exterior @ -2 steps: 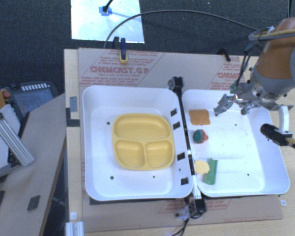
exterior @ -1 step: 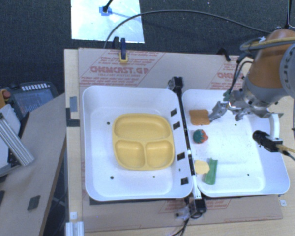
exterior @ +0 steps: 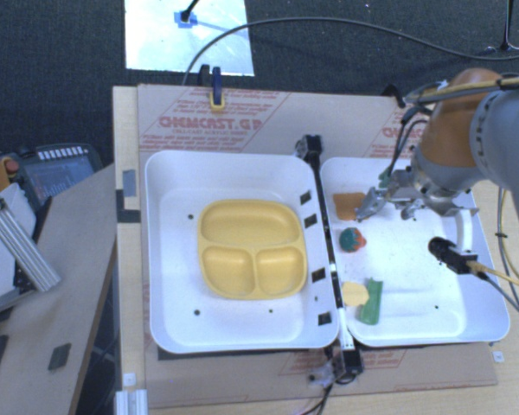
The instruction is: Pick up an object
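The right bin point(exterior: 432, 318) holds a flat orange-brown piece point(exterior: 346, 204) near its far left corner. A small red and green ball point(exterior: 353, 239) lies just in front of that piece. Further forward, a yellow piece point(exterior: 355, 294) and a green block point(exterior: 371, 302) rest side by side near the bin's left wall. My gripper point(exterior: 372, 204) hangs low over the far part of the right bin, right beside the orange-brown piece and just above and to the right of the ball. I see nothing held in it.
The left bin point(exterior: 169, 258) carries a yellow divided plate point(exterior: 251, 247) in its middle. A black divider point(exterior: 322, 232) runs between the two bins. The grey arm point(exterior: 476, 137) with its orange band reaches in over the right bin's far right corner.
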`<action>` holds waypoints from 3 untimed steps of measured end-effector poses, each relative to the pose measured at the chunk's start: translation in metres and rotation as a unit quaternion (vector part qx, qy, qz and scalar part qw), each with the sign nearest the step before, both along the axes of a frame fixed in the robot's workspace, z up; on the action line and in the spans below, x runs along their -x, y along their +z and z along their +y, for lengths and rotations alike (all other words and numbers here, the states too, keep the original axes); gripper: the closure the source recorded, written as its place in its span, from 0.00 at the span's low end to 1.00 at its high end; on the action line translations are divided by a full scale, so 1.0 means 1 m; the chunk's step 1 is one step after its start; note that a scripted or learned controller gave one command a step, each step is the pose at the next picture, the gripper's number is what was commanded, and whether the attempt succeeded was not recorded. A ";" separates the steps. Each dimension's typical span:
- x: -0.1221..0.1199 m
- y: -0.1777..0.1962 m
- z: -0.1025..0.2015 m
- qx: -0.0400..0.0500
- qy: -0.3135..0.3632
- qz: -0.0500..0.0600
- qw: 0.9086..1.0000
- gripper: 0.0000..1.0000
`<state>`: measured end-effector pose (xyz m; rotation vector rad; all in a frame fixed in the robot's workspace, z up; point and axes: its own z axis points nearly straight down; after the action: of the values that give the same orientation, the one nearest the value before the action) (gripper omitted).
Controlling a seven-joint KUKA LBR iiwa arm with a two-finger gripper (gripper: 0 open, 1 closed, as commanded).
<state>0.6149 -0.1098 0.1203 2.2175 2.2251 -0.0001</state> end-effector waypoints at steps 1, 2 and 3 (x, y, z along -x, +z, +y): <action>0.000 -0.037 0.000 0.000 -0.001 0.000 1.000 0.00; -0.002 -0.024 0.000 0.000 -0.001 -0.002 1.000 1.00; 0.002 0.023 -0.007 0.000 -0.002 -0.002 1.000 1.00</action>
<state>0.6134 -0.1170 0.1434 2.2191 2.2180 0.0043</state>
